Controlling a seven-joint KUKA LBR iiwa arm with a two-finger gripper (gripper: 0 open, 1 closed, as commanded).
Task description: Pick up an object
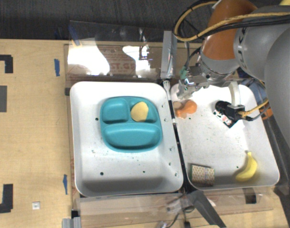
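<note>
Looking down at a slant on a tan bench (26, 127) with two shallow white bins side by side, walls touching in the middle.

Reaching in from 3 o'clock, a grey arm (273, 46) with an orange band, bent over the far part of the right bin.

Left bin (88, 175): bearing a teal plate (130, 137) with three compartments, set near the centre and a little toward 12 o'clock.

Right bin (221, 146): speckled floor, three loose things spread across it.

Gripper (185, 95) hanging at the right bin's 11 o'clock corner, directly over an orange lump (188, 108). Just above it or touching its top, hard to say which. Not possible to make out whether the jaws stand wide or narrow, or whether anything sits between them.

Banana (247, 167) lying at the right bin's 5 o'clock, close against the wall, one end pointing to 12 o'clock.

Patterned block (202, 174) at 7 o'clock in the same bin, near the front wall, well apart from the banana.

Yellow ball (139, 111) resting in the plate's 1 o'clock compartment.
</note>
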